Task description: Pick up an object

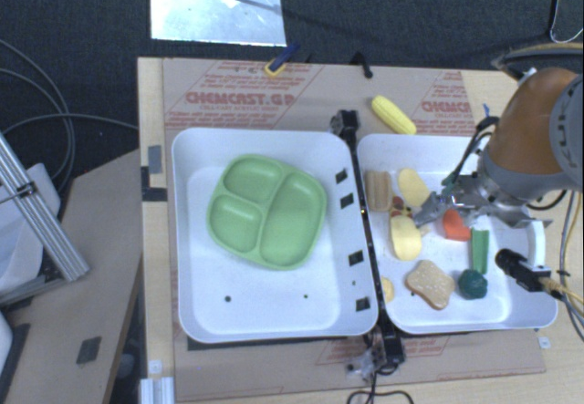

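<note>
The gripper (427,213), fingers' state I cannot tell, hangs among crowded toy foods, so it may nudge the yellow piece (406,237) at seven o'clock.

Green divided plate (267,211) in white bin (196,302); yellow corn (393,115), orange-red piece (455,225).

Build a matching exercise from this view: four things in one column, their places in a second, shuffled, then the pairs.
Things:
1. green three-compartment plastic plate
2. yellow toy corn cob
3. tan toy bread slice
4. orange toy piece

Places:
A. on the cardboard behind the right bin
B. right bin, near front edge
C. left bin
D. right bin, beside the gripper

Pairs: 1-C, 2-A, 3-B, 4-D
</note>
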### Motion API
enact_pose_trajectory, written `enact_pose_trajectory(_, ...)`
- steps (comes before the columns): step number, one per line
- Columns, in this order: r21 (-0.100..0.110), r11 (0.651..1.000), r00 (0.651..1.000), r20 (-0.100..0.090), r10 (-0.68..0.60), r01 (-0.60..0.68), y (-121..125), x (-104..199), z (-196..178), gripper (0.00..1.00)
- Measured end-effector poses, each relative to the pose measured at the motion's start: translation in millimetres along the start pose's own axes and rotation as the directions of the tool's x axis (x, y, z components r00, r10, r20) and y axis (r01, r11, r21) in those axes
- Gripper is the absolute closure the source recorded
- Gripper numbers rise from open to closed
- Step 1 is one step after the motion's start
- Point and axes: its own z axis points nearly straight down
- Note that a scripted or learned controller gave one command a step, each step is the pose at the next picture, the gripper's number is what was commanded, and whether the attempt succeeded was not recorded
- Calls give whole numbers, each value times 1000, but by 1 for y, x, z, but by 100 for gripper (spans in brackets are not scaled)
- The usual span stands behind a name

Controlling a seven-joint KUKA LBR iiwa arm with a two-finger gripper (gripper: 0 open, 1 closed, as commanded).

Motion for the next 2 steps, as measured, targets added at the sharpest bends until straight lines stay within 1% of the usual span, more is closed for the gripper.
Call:
enact_pose_trajectory(1, -12, 1000, 1000, -1, -13, 13, 62, 14, 51, 0)
enact_pose_trajectory(2, -14, 1000, 1000, -1, -11, 11, 61, 13, 38, 100)
